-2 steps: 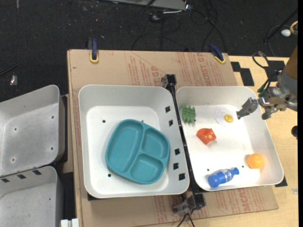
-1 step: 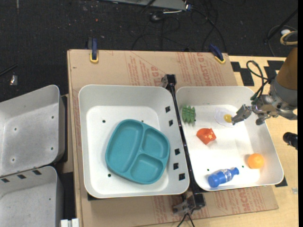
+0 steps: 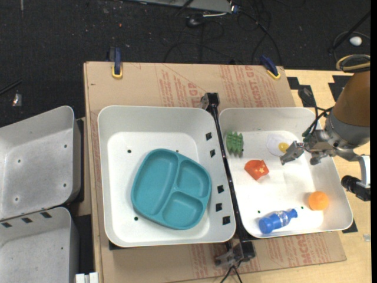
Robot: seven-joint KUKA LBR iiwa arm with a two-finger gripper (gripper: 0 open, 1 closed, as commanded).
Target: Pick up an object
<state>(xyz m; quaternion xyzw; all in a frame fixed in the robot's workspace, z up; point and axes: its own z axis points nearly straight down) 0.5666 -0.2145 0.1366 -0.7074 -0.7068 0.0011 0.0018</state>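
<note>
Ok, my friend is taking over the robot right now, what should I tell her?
Gripper: over the right bin, near its far right side, with nothing visibly between its fingers. I cannot tell if they are open or shut.
In the right bin: green toy by the divider, red object in the middle, small yellow thing just left of the gripper, orange ball at the right, blue bottle lying along the near wall.
In the left bin: teal divided plate.
Done: nothing picked up yet.
Left: grab an object and lift it.
</note>
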